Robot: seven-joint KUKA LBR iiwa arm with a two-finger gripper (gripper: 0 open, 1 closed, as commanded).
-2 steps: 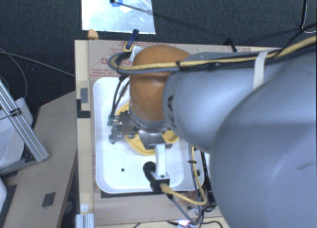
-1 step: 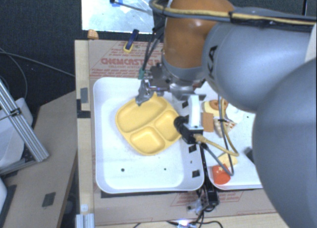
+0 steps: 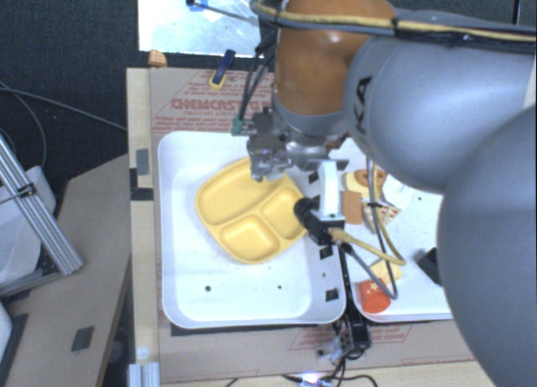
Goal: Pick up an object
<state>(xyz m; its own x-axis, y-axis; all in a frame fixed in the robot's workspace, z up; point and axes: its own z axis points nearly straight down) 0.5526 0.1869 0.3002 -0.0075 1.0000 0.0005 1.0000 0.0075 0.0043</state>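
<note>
Gripper (image 3: 267, 163) sat low over the left bin (image 3: 180, 293), right at the far edge of the yellow divided tray (image 3: 247, 213); I could not tell its state from my seat. Tray lay flat in the bin's middle. Arm (image 3: 436, 100) covered much of the right bin (image 3: 419, 310), where I noted an orange-red piece (image 3: 375, 297) near the front rim.

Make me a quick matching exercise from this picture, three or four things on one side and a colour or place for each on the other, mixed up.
Things:
1. divided tray
2. left bin
3. round object
4. gripper

Descriptions:
A. white and shallow
B. yellow, lying in the left bin
C. orange-red, in the right bin near its front edge
D. over the tray's far end

Pairs: 1-B, 2-A, 3-C, 4-D
</note>
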